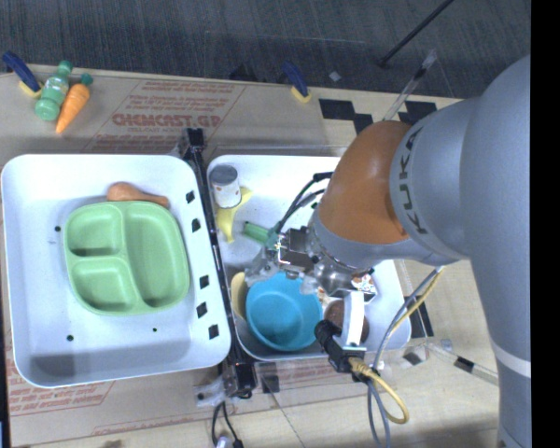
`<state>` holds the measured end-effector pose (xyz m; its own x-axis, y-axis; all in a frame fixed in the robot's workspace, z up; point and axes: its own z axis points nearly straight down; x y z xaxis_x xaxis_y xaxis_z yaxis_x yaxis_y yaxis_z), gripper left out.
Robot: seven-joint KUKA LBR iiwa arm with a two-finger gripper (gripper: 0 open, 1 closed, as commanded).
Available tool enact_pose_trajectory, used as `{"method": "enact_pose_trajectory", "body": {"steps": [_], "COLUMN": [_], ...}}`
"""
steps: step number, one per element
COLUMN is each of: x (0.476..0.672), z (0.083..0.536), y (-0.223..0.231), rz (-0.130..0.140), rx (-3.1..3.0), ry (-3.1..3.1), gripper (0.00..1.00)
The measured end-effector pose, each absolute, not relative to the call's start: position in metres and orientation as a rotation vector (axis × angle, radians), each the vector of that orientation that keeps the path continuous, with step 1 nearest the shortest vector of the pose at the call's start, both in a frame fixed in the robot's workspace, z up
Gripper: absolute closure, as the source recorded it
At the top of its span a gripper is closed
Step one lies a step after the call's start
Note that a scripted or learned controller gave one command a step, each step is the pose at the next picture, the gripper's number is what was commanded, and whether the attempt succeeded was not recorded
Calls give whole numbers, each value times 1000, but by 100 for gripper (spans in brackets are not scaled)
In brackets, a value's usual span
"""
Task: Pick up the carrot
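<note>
Glossy white plastic bins [23, 250], matt green plastic tray [126, 255], cardboard bench [168, 110].

The grey arm [476, 175] comes in from the right, its orange band [369, 189] sitting just above the wrist, which bends down toward the pincer [294, 259], where black cables loop around the wrist and a yellow cable trails away below it.
</note>
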<state>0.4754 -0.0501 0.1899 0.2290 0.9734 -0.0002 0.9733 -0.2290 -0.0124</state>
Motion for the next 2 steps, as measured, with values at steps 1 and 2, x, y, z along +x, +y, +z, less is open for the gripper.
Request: {"method": "enact_pose_trajectory", "body": {"steps": [1,2], "x": [492,476], "z": [222,190], "y": [-138,-48], "rz": [7,11], "rx": [-2486,-2458], "ry": [-1917,-1943], "gripper": [0,0]}}
